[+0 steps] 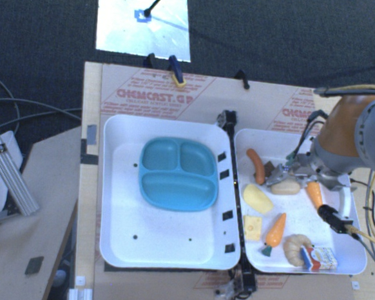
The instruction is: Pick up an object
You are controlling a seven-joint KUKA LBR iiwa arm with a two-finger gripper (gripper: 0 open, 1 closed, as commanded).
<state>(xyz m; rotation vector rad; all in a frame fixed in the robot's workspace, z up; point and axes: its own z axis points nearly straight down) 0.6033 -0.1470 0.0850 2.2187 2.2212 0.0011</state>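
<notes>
Your hand (278,177) sat low in the right bin (353,256), touching a beige potato-like piece (288,187) lying crosswise just beside it; finger state I couldn't tell.

The grey arm (369,138) comes in from the right edge, its orange band (338,129) just above the wrist, and bends downward and leftward. The gripper (277,178) sits low at the end of it — metal fingers pointing left, angled slightly down. A cable (303,134) loops along the wrist — whether the fingers are parted is unclear.
</notes>
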